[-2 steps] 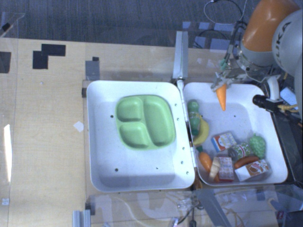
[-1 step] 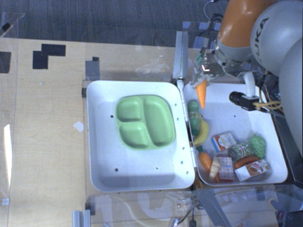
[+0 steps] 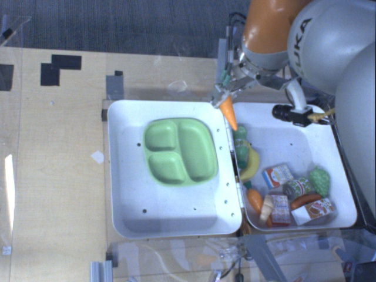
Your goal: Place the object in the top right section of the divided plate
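My pincer (image 3: 224, 93) pinches the carrot (image 3: 228, 114) by its top, hanging off the plate (image 3: 179, 151)'s upper right over the bin wall, so a thin grip may let it swing or drop short.

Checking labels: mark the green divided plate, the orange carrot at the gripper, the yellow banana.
green divided plate (image 3: 202, 151): camera view, right section
orange carrot (image 3: 229, 115): camera view, mid-body
yellow banana (image 3: 252, 164): camera view, curved body
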